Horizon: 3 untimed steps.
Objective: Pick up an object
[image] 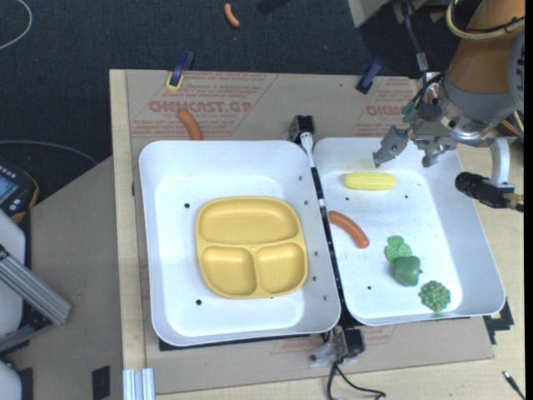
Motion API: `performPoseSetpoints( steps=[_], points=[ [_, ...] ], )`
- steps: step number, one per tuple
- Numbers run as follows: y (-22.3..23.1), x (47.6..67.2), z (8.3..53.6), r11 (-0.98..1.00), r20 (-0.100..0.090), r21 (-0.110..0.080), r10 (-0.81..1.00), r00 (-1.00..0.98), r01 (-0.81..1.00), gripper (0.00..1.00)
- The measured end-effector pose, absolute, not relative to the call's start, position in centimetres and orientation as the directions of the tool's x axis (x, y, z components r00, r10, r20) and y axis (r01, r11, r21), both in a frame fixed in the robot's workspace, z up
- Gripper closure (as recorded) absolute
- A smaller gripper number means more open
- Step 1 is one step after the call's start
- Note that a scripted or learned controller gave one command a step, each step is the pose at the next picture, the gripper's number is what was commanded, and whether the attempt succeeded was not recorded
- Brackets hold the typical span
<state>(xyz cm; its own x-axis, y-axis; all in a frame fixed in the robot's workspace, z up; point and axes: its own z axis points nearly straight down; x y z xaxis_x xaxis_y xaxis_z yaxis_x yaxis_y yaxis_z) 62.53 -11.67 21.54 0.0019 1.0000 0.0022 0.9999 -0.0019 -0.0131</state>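
Camera view: looks down at a slant on two shallow white bins lying side by side on a brown board
Gripper (410,147): hangs over the far end of the right bin (466,248), its two fingers spread wide with nothing between them
Arm (487,48): grey with an orange band, reaching in from the upper right corner
Corn cob (371,181): yellow, lying across the far part of the right bin – just below the gripper and a little to its left in the picture, apart from both fingertips
Sausage (349,228): orange-red, lying slantwise near the right bin's left wall, nearer the camera than the corn cob
Green pepper (406,270): near the middle of the right bin, with a lighter green leafy piece (396,247) touching its far side
Broccoli (434,295): close to the right bin's near rim, well apart from the gripper
Left bin (162,223): holds a yellow divided plate (250,246) with three compartments, resting about at its centre
Outside the bins: a second orange sausage (191,124) lies on the board beyond the left bin – another small one (231,15) lies on the dark floor further off
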Motion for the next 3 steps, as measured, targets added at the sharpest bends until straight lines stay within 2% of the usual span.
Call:
performPoseSetpoints(
  steps=[1,3],
  points=[
    [-11.7,62.8,22.2,0.000,0.000,-0.001,1.000,0.000,1.000,0.00],
    [-12.1,63.6,12.8,0.000,0.001,-0.006,1.000,0.000,1.000,0.00]
  ],
)
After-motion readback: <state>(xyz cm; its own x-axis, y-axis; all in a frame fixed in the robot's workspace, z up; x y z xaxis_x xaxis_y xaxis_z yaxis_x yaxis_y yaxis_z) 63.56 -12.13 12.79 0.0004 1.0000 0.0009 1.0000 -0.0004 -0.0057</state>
